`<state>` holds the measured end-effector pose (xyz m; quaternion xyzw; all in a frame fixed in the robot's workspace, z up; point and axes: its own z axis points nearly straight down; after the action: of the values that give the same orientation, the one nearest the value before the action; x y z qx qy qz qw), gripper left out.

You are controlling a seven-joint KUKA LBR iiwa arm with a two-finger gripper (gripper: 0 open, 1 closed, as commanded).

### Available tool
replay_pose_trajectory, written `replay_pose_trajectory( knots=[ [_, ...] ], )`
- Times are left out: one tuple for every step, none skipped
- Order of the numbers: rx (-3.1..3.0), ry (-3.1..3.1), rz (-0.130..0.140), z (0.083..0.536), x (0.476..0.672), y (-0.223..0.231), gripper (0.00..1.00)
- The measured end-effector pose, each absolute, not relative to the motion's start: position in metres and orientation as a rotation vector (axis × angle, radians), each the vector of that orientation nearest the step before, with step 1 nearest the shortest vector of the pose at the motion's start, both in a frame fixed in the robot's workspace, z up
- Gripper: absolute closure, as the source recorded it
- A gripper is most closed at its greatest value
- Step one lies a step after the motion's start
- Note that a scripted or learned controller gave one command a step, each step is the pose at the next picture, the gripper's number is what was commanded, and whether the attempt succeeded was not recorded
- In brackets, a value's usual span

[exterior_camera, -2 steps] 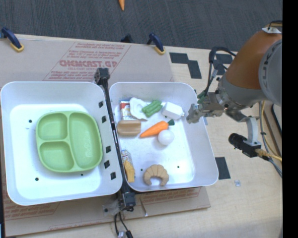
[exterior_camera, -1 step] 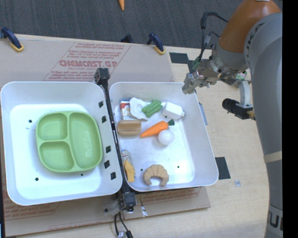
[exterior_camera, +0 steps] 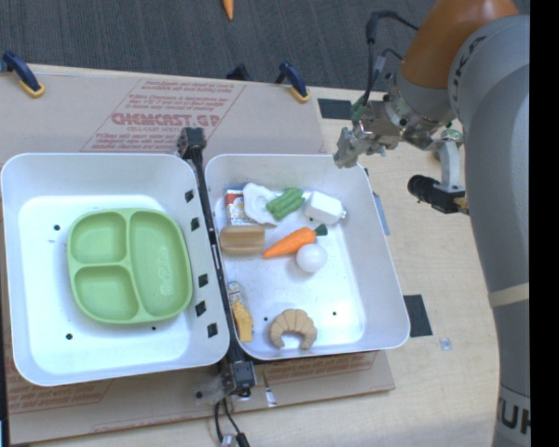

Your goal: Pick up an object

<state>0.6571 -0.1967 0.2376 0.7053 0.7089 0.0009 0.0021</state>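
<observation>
Right shallow white plastic bin (exterior_camera: 384,277): orange toy carrot (exterior_camera: 291,242) with green stub, near centre, long axis slanting from lower left up to upper right. Touching or just beside: white egg-shaped ball (exterior_camera: 309,259) below, tan bread-roll piece (exterior_camera: 242,240) to the left, white block (exterior_camera: 323,207) and green leafy piece (exterior_camera: 284,203) above. Tan croissant (exterior_camera: 293,329) well apart, near the front wall.

Left bin: pale green three-compartment plastic plate (exterior_camera: 129,266).

Grey two-finger gripper (exterior_camera: 350,149): hovering over the right bin's far right corner, nothing visibly held. Jaw opening: cannot tell, too small and blurred.

Carrot from gripper: down-view and leftward, inside the bin. Likely requirement: travel inward, then wrist turn to close across the carrot's slanted axis.
</observation>
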Motion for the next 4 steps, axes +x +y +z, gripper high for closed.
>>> replay_pose_trajectory(
  knots=[
    [2.217,2.228,0.0,0.241,0.657,-0.172,1.0],
    [2.218,2.23,0.0,0.245,0.645,-0.129,1.0],
    [2.214,2.23,-0.003,0.244,0.588,-0.084,1.0],
    [2.218,2.229,-0.005,0.212,0.528,-0.096,1.0]
  ],
)
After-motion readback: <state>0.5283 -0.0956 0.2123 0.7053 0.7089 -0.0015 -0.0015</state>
